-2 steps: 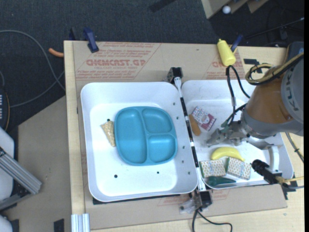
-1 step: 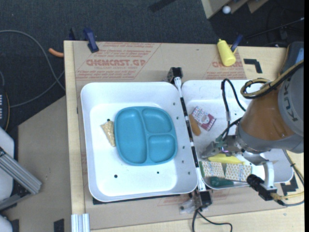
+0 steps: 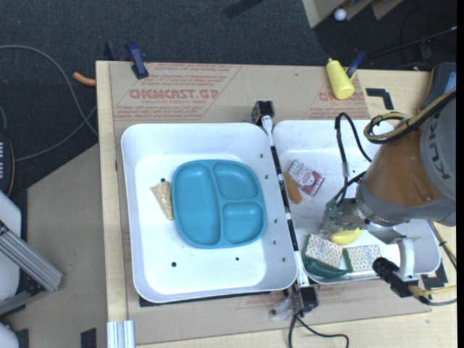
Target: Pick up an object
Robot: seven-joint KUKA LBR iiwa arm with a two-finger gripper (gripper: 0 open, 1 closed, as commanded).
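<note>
We see the arm [image 3: 406, 172] reaching in from the right and bending down over the right bin [image 3: 319, 133]. The gripper [image 3: 341, 222] sits low in that bin, near its front half. A small yellow object [image 3: 345, 235] lies directly under the fingertips, touching or nearly touching them. We cannot tell whether the fingers are apart or closed, since the wrist covers them from above, and we cannot confirm that the yellow object is between them.

Just in front of the yellow object we note a pale patterned sponge-like piece [image 3: 324, 250], a second one [image 3: 362, 255] to its right, and a dark green curved item [image 3: 322, 270] against the bin's front wall. Further back in the same bin lie a small red and white packet [image 3: 306, 177] and, beside it, a brownish object [image 3: 292, 188] close to the divider.

The left bin [image 3: 145, 252] holds a blue divided plate [image 3: 217, 203] near its middle, with a tan textured piece [image 3: 164, 198] touching the plate's left edge.

On the bench [image 3: 174, 93] behind the bins we note a yellow bottle-shaped object [image 3: 338, 79] and a blue clamp [image 3: 135, 59].
</note>
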